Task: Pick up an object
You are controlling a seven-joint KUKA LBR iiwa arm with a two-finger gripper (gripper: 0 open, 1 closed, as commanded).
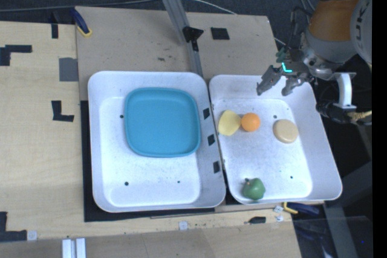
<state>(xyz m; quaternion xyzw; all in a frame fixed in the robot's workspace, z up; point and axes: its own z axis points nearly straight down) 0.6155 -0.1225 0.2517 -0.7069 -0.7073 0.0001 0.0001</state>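
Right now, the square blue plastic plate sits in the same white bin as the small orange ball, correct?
Not quite. The camera view shows the square blue plastic plate alone in the left white bin; the small orange ball lies in the right white bin.

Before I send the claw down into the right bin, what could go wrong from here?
1. The yellow piece and the orange ball touch, so a grab at either may nudge or catch both.
2. The claw hangs open by the bin's far rim, away from every item; a straight drop would likely close on nothing.
3. The green pepper sits close to the near wall, leaving little room for a finger.
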